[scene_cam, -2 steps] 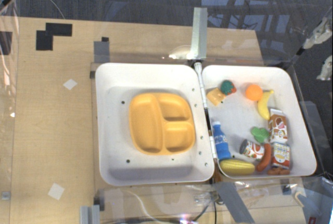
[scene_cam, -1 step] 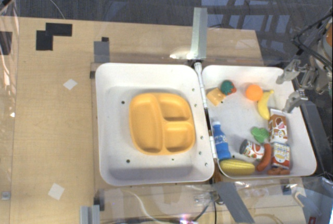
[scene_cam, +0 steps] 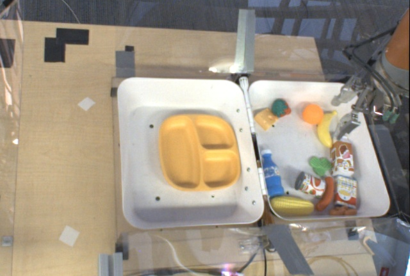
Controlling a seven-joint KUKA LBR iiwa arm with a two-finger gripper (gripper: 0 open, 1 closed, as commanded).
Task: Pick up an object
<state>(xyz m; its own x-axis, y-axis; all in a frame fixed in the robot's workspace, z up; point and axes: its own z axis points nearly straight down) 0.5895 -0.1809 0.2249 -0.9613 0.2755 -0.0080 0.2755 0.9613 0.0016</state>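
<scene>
The corn (scene_cam: 292, 206) lies at the near edge of the right bin (scene_cam: 382, 201), but my gripper (scene_cam: 346, 109) hangs with its two fingers apart and holding nothing (I judge) just right of the banana (scene_cam: 326, 130), whose long axis runs near-to-far.

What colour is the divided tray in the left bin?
Yellow-orange divided tray, seen in the camera view.

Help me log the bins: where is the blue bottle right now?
The blue bottle lies in the right bin, against its left wall near the front, just above the corn cob and left of the small can.
</scene>
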